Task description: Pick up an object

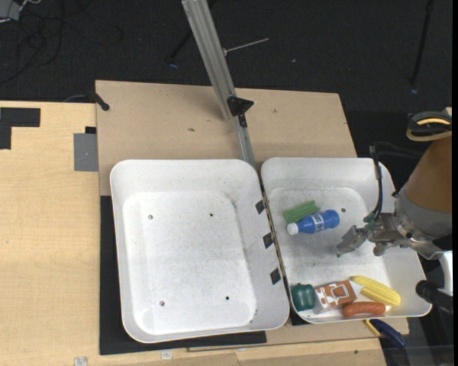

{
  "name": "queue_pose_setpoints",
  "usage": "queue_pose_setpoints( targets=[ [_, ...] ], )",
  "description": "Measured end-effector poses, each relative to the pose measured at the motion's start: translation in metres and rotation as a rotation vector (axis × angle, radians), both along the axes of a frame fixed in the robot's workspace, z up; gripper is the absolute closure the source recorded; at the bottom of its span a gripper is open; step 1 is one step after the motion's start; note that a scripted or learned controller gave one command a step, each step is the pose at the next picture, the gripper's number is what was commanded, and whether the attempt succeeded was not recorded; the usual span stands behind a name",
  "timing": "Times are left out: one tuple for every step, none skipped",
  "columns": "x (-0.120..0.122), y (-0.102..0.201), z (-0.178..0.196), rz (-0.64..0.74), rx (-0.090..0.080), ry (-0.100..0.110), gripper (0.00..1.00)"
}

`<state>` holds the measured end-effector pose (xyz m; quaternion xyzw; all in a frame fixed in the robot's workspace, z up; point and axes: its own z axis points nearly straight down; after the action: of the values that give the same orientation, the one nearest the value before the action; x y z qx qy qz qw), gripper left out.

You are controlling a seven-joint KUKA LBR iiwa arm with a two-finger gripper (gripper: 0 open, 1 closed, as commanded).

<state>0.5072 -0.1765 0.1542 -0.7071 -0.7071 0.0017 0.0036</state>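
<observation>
1. The arm point(433, 185) comes in from the 3 o'clock side, orange band up near the edge of the view, grey wrist angled down and toward 9 o'clock into the right bin point(320, 175).
2. The gripper point(354, 240) sits low over the bin's middle-right, fingers pointing roughly toward 8 o'clock. Honestly I can't tell if the jaws are spread or pinched together; it's just a dark blurry tangle there, and nothing is visible between them.
3. Closest object is the blue bottle point(314, 223), lying on its side with the white cap end toward 9 o'clock. It's just at 10 o'clock of the fingertips, near but apart from them.
4. Right behind the bottle, touching it on the 11 o'clock side, is a green block point(300, 210), tilted the same way.
5. Down along the bin's 6 o'clock rim there's a cluster: a green-capped thing point(302, 296), an orange and white packet point(337, 292), a yellow corn cob point(375, 289) and a red sausage point(363, 309). All well apart from the gripper, at about 6 o'clock of it.
6. The left bin point(185, 244) is at 9 o'clock, beside the right one, with small black clips along the shared edge.
</observation>
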Motion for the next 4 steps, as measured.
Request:
queue_pose_setpoints(
  targets=[
    [-0.002, 0.002, -0.062, -0.001, -0.001, -0.004, 0.0],
    [-0.002, 0.001, -0.062, -0.005, -0.001, -0.005, 0.0],
    [-0.003, 0.001, -0.052, -0.011, 0.0, -0.003, 1.0],
    [0.006, 0.0, 0.007, 0.001, -0.003, -0.01, 1.0]
  ],
)
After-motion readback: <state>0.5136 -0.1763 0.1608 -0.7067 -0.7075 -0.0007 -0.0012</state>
